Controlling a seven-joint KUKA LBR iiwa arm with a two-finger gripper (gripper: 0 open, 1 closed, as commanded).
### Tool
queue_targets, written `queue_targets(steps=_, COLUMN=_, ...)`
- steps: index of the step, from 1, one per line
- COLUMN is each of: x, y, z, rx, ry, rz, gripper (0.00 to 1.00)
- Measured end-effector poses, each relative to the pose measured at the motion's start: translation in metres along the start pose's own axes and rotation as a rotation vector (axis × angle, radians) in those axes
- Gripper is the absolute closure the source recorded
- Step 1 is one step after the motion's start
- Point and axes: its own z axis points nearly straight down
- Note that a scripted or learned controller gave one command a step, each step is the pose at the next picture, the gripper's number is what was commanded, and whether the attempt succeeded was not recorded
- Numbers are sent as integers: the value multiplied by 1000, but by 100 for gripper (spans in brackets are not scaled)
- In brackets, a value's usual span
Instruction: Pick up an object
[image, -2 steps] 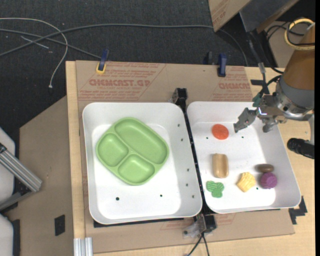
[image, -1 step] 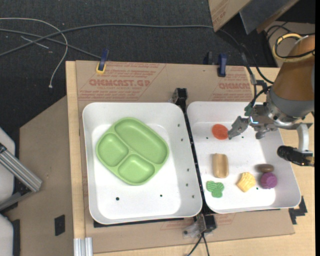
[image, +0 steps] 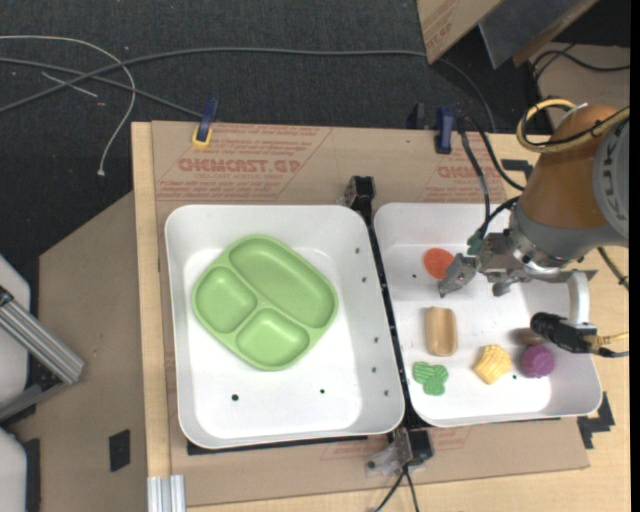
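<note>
Camera view, left to right: green divided plate (image: 264, 301) in left bin (image: 190, 400); in right bin (image: 570, 400), orange-red piece (image: 436, 262) near far edge, tan roll (image: 440, 330) mid-bin. Gripper (image: 478, 278) spread open, holding nothing, hovering just beside orange-red piece. Likely approach step; next: centre over one piece, descend, close.

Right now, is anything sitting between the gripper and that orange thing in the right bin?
Nothing visible does. The gripper hangs over the right bin, with the orange object just to its left on bare bin floor. The tan piece lies nearer the camera, out of that path.
</note>
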Motion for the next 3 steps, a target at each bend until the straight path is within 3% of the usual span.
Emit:
queue_targets(steps=1, x=-1, y=-3, z=42, rx=-1, ry=0, rz=0, gripper=0)
queue_targets(steps=2, x=-1, y=-2, z=30, rx=-6, ry=-1, rz=0, gripper=100)
queue_targets(steps=3, x=-2, y=-4, z=-13, rx=-9, ry=-3, rz=-1, gripper=100)
